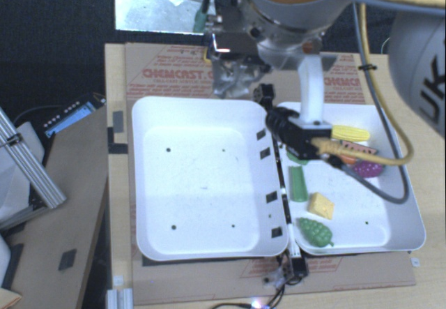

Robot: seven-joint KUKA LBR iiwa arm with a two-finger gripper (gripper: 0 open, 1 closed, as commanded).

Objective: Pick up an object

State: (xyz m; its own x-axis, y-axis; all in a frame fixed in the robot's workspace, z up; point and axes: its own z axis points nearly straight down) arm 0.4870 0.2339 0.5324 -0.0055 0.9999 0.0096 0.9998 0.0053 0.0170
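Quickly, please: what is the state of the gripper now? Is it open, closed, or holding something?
Gripper: cannot be told from this view whether it is open or closed.

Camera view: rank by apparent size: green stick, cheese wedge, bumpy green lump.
1. bumpy green lump
2-3. green stick and cheese wedge: one is longer, the other wider, so they are too close to rank.

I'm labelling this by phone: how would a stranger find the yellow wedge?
Take the white bin on the view's right. Near its front, the yellow wedge lies between a long green stick and a bumpy green cluster. It alone is blocky, flat-faced.
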